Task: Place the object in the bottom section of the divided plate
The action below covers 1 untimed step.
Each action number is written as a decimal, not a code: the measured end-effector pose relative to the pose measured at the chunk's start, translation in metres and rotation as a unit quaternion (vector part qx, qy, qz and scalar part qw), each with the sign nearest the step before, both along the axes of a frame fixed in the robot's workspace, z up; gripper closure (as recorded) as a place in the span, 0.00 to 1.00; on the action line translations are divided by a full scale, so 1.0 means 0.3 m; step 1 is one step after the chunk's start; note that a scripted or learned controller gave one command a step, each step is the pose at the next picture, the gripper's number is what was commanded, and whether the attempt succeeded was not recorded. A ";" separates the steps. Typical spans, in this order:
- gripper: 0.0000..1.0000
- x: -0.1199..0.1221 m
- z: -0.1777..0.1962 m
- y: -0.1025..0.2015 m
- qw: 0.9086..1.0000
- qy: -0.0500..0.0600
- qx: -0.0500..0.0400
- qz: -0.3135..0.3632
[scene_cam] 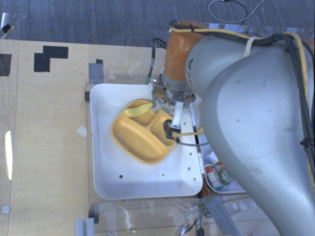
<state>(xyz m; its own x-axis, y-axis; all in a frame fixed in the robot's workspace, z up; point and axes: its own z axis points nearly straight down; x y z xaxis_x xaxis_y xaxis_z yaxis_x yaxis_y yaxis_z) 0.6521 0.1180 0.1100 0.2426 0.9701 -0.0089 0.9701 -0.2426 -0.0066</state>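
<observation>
A yellow divided plate (pixel 140 136) lies in the left white bin (pixel 147 183), slightly left of the bin's middle. Its large section faces the bin's front, and two smaller sections sit at the back. A pale yellow, banana-like object (pixel 138 110) rests in the back left section. My gripper (pixel 160 105) hangs over the plate's back edge, just right of that object and above the back right section. The wrist hides most of the gripper.
The big grey arm covers most of the right bin (pixel 212 186), where a small colourful item (pixel 219 173) peeks out at the bin's front left. Black tape marks (pixel 49 58) lie on the wooden bench at the far left.
</observation>
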 end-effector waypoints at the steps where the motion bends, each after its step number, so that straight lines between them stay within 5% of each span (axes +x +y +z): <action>1: 1.00 0.071 -0.037 0.138 0.996 -0.009 0.000 0.087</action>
